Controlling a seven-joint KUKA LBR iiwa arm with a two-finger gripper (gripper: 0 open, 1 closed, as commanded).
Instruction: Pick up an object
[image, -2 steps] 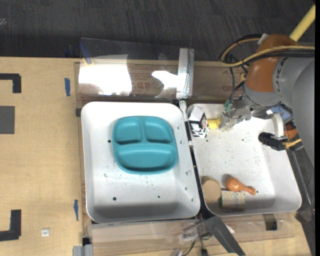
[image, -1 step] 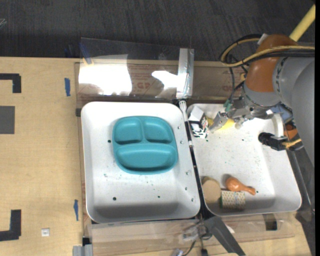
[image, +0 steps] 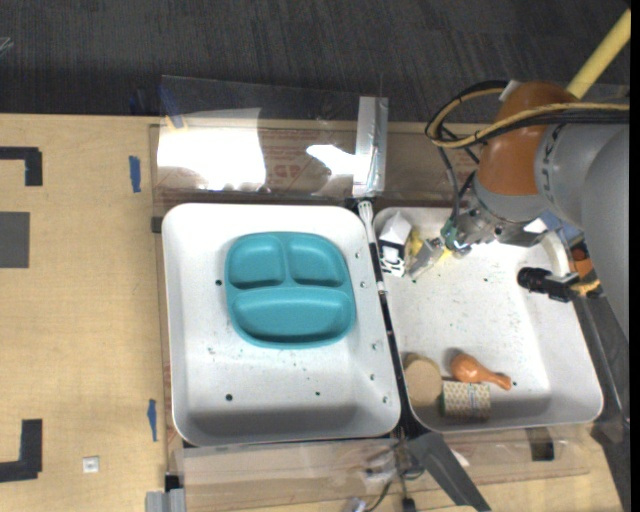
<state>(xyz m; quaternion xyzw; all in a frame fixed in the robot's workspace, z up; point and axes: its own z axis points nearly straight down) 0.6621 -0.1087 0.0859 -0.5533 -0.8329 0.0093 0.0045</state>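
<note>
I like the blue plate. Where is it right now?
The teal divided plate lies flat in the middle of the left bin, across the divider from the right bin where the gripper is.

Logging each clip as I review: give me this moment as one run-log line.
arm: over right bin far corner | tool: low beside white-yellow item | grasp: unconfirmed | near edge: orange gourd-shaped toy, patterned roll | left bin: teal divided plate
</note>
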